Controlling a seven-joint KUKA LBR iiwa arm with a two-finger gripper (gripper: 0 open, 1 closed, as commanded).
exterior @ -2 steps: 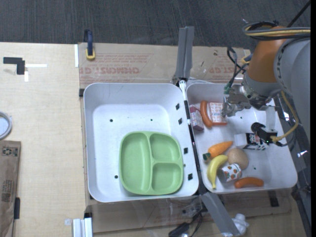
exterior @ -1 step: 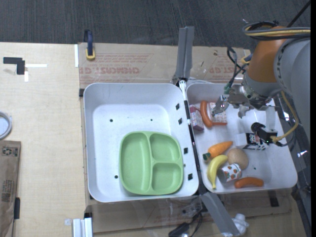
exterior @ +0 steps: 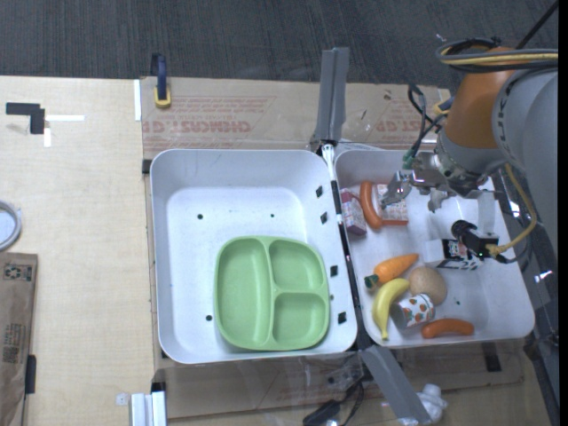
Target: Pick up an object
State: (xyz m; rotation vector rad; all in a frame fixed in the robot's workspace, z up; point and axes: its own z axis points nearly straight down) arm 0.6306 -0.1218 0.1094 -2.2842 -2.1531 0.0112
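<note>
The grey two-finger gripper hovers at the frame's right over the shallow white right-hand bin; whether its jaws are parted, I cannot tell. It should drop straight onto the reddish-orange sausage-shaped toy.

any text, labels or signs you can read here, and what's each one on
"CHEMCAST GP" or close to it, red print, seen upside down and faint, on the cardboard sheet behind the bins.
A recycling symbol with lines of small print too blurred to read, on the brown paper bag at the left edge.
Red pattern on the small can in the right bin: no letters readable.
Black and white package in the right bin: print too small to read.
</note>
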